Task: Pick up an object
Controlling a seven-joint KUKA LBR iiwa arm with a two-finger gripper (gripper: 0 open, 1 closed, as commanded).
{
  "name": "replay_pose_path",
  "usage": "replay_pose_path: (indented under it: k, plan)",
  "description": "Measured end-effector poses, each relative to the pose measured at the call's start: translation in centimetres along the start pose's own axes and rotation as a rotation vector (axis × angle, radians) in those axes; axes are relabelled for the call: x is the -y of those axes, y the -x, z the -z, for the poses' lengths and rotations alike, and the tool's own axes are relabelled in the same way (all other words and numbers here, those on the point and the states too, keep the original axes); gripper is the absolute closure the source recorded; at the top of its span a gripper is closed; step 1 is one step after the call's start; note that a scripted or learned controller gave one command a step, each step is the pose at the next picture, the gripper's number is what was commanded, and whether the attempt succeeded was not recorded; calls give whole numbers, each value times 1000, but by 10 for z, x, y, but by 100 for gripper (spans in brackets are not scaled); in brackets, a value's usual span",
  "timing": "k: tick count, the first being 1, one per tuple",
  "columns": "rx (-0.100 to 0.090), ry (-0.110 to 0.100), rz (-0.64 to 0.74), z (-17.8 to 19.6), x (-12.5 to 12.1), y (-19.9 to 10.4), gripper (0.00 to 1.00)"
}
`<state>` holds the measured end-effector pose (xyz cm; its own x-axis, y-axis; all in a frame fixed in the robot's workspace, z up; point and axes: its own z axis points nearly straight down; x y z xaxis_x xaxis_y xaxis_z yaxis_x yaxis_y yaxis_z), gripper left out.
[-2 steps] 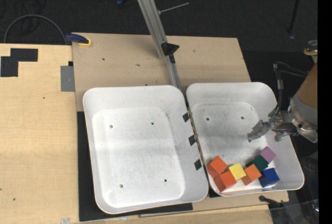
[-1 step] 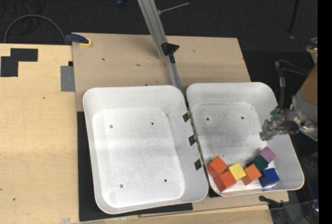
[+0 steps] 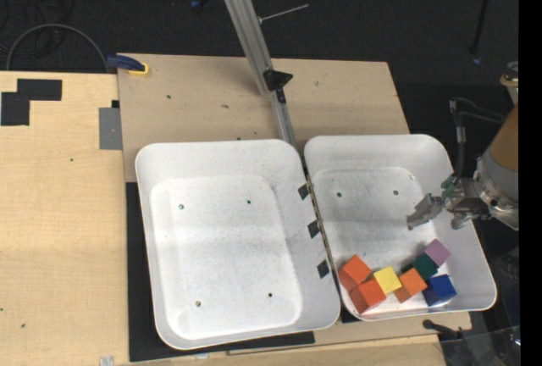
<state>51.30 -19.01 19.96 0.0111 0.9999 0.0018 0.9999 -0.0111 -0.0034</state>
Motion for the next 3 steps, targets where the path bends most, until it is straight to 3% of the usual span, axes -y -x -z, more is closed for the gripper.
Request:
replay_pose_path:
  k: [3]
  plan:
    - [0, 0, -2, 0, 0, 0, 0]
